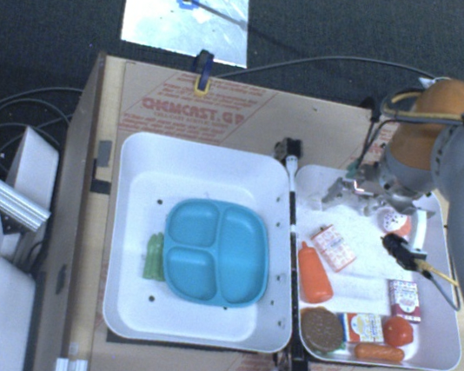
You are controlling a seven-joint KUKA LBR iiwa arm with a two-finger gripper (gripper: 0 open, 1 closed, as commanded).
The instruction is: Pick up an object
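toy food items (318,274) in right bin (445,335)

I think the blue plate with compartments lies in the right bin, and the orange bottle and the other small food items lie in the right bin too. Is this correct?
Not quite. The camera view shows the blue plate in the left bin, with a green item beside it. The orange bottle and the other small food items do lie in the right bin.

Bright, even light; slightly soft focus
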